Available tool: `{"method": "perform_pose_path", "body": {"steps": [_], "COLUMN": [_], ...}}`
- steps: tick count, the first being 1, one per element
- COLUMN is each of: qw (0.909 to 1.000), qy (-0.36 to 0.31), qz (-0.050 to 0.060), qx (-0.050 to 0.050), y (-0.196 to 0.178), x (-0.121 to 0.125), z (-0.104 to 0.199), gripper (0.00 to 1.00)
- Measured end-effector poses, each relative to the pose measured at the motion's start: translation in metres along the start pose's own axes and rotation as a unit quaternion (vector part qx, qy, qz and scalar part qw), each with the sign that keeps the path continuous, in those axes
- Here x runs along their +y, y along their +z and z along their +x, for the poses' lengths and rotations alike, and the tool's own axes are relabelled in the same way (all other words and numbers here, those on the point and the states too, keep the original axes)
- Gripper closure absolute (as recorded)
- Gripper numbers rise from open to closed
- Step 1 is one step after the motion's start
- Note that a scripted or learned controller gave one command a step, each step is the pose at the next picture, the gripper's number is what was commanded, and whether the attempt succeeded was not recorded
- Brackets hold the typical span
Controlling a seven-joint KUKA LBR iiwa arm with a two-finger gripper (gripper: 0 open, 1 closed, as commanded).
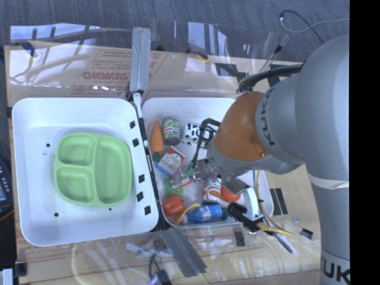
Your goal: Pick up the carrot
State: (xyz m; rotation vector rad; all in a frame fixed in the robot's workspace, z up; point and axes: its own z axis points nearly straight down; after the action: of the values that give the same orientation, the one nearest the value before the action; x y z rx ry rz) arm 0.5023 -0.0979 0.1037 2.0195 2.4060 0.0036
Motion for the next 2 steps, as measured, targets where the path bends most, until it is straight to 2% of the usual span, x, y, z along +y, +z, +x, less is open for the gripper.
{"method": "perform_pose_path", "body": {"steps": [1, 2], "qw": [0.9990, 0.9945], "qy": [-0.044, -0.105], "qz": [0.001, 0.002], "qx": [0.000, -0.001], "y": [-0.089, -0.089], "x": [-0.003, 0.062], "z": [0.021, -0.028], "gripper": [1.00, 1.00]}}
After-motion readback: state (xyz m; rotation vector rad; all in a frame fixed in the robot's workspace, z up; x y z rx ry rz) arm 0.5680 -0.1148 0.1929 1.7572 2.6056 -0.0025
